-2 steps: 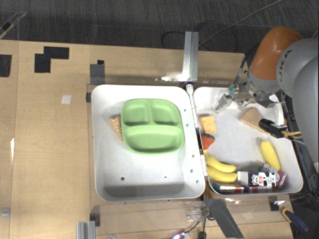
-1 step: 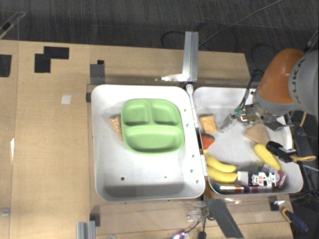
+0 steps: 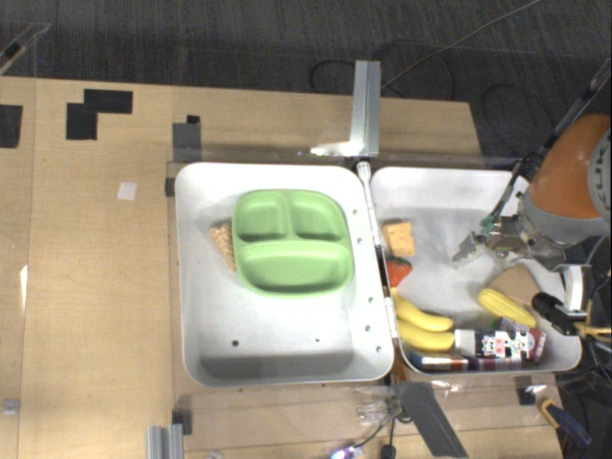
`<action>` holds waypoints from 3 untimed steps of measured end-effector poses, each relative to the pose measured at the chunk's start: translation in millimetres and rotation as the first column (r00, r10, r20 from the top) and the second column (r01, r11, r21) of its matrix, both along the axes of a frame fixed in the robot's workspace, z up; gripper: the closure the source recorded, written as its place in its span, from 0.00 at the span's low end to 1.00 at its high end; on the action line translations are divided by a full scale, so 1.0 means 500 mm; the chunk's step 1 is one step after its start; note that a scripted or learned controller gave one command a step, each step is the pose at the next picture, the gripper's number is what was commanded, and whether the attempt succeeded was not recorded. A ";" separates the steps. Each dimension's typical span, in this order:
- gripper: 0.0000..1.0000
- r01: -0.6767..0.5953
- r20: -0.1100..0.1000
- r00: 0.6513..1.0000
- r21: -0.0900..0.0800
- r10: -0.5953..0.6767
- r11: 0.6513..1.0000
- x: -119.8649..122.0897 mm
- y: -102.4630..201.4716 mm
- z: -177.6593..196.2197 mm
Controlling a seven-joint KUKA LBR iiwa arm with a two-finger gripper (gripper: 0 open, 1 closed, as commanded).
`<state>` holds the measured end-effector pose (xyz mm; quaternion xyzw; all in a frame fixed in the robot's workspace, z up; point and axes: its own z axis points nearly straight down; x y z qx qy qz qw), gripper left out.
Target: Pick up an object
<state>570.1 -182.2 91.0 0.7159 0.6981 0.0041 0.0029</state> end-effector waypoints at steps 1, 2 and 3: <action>0.00 -0.017 0.012 1.000 -0.006 0.017 1.000 -0.124 0.019 0.001; 0.00 0.163 0.008 0.987 -0.001 -0.163 0.987 0.027 0.055 -0.002; 0.00 0.158 0.009 0.987 -0.001 -0.158 0.987 -0.116 0.059 0.000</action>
